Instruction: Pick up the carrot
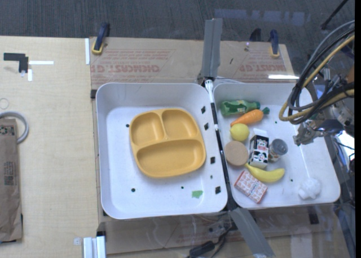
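The orange carrot [248, 118] lies in the right bin [293, 88], near its back left, with its green top pointing right. It rests just in front of a green bottle [240, 106] and behind a yellow lemon [239, 132]. My gripper [301, 136] hangs over the right part of the same bin, well to the right of the carrot and slightly nearer the front. It is apart from the carrot, and cables loop above it.
The right bin also holds a tan round disc [237, 152], a black-and-white carton [259, 147], a small can [277, 148], a banana [265, 173], a red-and-white packet [250, 186] and a white fluffy lump [308, 189]. A yellow divided plate [167, 141] sits in the left bin [113, 155].
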`<action>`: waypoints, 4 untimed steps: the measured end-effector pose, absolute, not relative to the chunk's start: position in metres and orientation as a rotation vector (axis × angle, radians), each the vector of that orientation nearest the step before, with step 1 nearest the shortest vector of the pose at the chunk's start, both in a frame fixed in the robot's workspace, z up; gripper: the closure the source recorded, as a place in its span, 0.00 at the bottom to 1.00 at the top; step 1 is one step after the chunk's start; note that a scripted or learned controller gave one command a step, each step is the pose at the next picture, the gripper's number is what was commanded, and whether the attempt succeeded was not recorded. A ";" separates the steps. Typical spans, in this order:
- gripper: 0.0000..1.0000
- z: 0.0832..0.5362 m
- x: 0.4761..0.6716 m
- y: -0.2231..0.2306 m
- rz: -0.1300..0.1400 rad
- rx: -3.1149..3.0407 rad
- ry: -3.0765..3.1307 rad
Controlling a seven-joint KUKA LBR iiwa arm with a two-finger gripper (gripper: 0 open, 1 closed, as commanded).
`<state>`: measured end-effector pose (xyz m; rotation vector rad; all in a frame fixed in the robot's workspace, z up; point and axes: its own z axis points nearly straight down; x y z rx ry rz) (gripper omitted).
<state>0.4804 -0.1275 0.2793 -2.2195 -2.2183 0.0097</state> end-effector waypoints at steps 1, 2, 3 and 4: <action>0.00 0.279 0.480 -0.127 0.010 -2.219 -2.218; 0.00 0.320 0.478 -0.125 0.005 -2.280 -2.159; 0.00 0.341 0.478 -0.170 0.004 -1.934 -2.477; 0.00 0.251 0.596 -0.175 0.002 -1.607 -2.701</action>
